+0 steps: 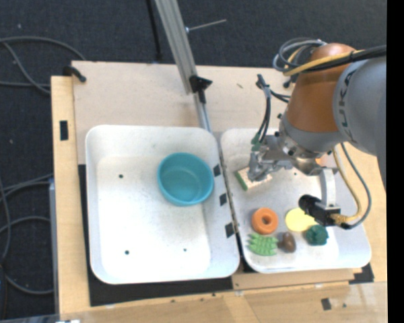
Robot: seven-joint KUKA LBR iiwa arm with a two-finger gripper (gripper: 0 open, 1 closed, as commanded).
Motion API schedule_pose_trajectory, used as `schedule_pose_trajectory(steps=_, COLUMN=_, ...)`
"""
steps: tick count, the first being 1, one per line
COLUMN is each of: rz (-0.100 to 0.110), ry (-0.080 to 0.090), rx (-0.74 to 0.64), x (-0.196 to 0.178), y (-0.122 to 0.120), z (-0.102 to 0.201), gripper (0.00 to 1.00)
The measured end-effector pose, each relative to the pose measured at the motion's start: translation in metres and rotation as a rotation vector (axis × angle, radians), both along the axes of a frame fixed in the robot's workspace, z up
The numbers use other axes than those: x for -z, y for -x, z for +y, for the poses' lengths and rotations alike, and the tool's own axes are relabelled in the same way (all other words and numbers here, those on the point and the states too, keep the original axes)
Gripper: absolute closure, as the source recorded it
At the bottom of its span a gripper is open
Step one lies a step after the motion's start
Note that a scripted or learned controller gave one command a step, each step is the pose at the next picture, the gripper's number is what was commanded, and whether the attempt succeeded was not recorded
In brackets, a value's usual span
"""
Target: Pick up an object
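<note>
My gripper [258,173] reaches down into the right bin [347,258] near its left wall. Its fingers stand over a small pale block with a green edge [246,180], touching or very close to it; whether the block is between them I cannot tell. Further front in the same bin lie an orange ring [264,220], a yellow round piece [297,220], a green ridged piece [262,245], a brown lump [288,243] and a dark teal object [316,235]. A teal bowl [185,178] sits in the left bin [108,247].
A slanted metal pole [182,46] rises from the bench behind the bins, its base clamp near the bins' shared edge. Cables run from the wrist over the right bin. The divider between the bins lies just left of the gripper.
</note>
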State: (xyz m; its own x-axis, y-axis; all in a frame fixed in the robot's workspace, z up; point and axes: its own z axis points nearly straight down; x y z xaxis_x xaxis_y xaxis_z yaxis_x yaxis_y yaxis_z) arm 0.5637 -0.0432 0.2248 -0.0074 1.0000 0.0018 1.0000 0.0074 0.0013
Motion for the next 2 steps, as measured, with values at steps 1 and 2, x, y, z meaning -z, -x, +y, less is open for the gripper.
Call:
schedule_pose_trajectory(steps=1, rz=-0.002, ry=0.000, rx=0.000, x=-0.014, y=-0.028, z=0.044, gripper=1.00)
schedule_pose_trajectory(steps=2, rz=0.000, ry=0.001, rx=0.000, x=-0.005, y=-0.050, z=0.091, gripper=1.00)
